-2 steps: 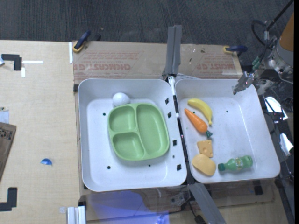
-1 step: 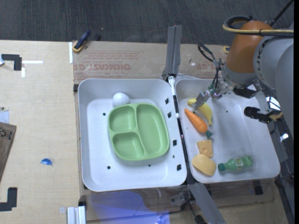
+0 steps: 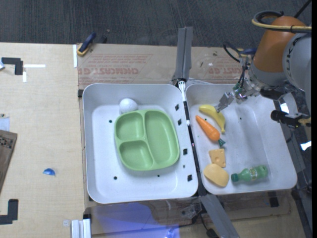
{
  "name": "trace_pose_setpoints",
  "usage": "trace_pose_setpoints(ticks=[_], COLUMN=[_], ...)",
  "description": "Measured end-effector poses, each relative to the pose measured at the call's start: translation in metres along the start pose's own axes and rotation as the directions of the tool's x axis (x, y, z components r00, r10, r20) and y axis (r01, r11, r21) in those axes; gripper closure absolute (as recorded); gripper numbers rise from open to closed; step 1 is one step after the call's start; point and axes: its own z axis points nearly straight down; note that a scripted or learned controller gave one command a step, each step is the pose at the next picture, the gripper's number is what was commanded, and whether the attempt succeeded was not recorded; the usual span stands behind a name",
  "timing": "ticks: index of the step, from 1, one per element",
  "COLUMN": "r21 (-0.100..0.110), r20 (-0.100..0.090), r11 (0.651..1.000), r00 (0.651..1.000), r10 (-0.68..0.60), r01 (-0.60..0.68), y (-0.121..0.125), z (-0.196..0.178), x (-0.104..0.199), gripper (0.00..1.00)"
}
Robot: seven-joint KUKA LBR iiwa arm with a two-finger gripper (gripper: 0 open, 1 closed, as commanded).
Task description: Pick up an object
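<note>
Hand point(image 3: 225, 102) hangs low over the far end of the right bin point(image 3: 267, 128), its tip just beside the banana point(image 3: 214, 115). Whether it is open or closed cannot be told; nothing seen gripped. Carrot point(image 3: 208, 128) lies just past the banana, nearer the camera. Further toward the camera: cheese wedge point(image 3: 217, 157), yellow lump point(image 3: 216, 175), green bottle point(image 3: 249, 174). Well to the hand's left, the left bin point(image 3: 99, 182) holds a green divided plate point(image 3: 146, 139) and a white ball point(image 3: 128, 104).

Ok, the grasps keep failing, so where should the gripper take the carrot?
Probably from above, at the middle of the carrot, with the fingers closing across its narrow width. It lies flat and slanted, and the banana crowds its upper end, so mid-body looks freest.
</note>
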Motion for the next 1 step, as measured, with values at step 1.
trace_pose_setpoints(ticks=[1], r21=[0.0], r20=[0.0], r11=[0.972], r00=[0.972], r10=[-0.234], r01=[0.234], y=[0.0222], z=[-0.0762], x=[0.058], gripper=[0.0])
